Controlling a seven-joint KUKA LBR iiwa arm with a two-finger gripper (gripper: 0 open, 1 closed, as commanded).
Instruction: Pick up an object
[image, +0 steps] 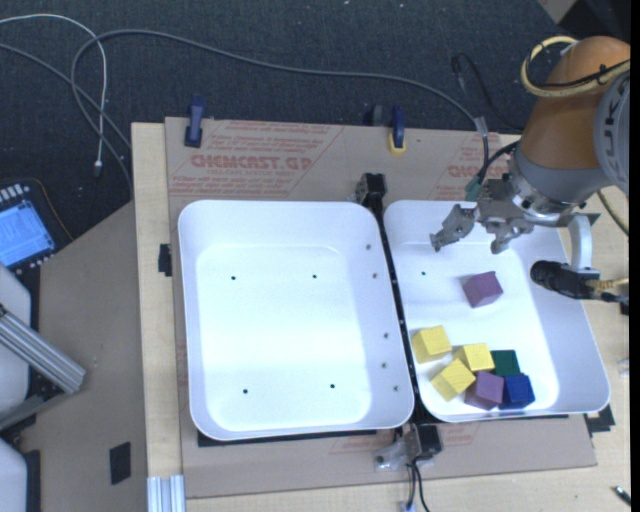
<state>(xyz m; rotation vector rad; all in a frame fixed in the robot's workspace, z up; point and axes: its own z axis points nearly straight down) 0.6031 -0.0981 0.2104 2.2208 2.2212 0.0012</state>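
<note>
Camera view: gripper, fingers spread and holding nothing, hangs over the right bin, far side. Purple block lies alone just nearer. Likely light, rigid; grasp across opposite flat faces.

Bright, even overhead light; white bins near glare, soft shadows under blocks, slightly soft focus.

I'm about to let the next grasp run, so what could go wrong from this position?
1. The hand sits above the lone purple block, not over it; a straight descent might close on nothing.
2. The other blocks are packed together near the right bin's front edge: yellow block, green block, blue block. A grab there might jam or drag neighbours.
</note>
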